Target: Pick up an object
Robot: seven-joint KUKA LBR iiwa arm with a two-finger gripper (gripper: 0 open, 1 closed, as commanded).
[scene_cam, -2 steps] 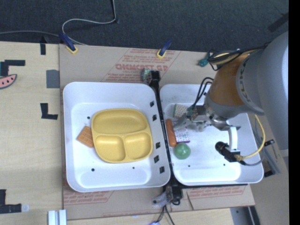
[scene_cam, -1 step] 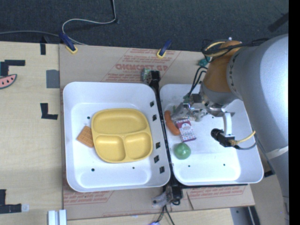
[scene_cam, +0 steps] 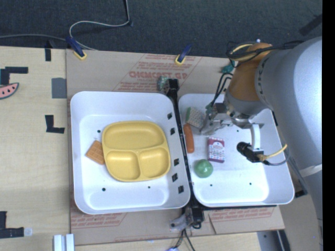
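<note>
In the right bin [scene_cam: 251, 190] lie an orange carrot-like stick [scene_cam: 189, 138], a green ball [scene_cam: 203, 168], a small red and white packet [scene_cam: 215, 150] and a grey mesh piece [scene_cam: 195, 117]. My gripper [scene_cam: 212, 124] hangs low over the bin's upper middle, just right of the grey piece and above the packet. Its fingers are dark and blurred against the wrist. Nothing is seen held between them.
The left bin [scene_cam: 86, 187] holds a yellow divided plate [scene_cam: 137, 149] with a tan cracker-like tile [scene_cam: 95, 152] at its left edge. The grey arm [scene_cam: 293, 82] covers the right bin's upper right. Cables [scene_cam: 261, 153] loop near the wrist.
</note>
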